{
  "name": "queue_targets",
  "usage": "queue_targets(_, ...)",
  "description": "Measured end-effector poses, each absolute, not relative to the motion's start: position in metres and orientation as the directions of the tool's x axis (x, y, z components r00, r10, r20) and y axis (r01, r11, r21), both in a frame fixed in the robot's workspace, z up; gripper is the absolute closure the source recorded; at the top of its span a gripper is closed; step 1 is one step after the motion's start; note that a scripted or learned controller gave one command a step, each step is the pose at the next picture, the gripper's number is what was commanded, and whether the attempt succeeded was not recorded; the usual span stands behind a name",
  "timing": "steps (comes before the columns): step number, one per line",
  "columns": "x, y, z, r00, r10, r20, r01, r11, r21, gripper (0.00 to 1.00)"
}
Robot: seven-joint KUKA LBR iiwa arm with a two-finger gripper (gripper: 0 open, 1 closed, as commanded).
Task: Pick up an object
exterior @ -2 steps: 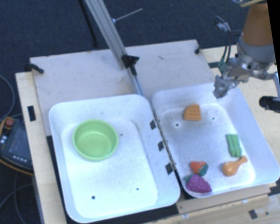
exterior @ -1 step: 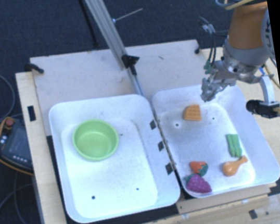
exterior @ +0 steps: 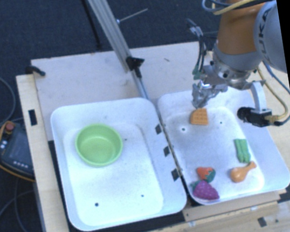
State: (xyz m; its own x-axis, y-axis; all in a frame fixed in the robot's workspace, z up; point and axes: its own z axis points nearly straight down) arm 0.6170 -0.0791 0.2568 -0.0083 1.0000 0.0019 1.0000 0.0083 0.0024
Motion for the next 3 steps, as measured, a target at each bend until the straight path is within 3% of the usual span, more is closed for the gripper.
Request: queue_targets(3, 0.587, 0.088, 0.235, -0.007, 1.0, 0.001, 1.0, 0.007, -0.001, 1.0)
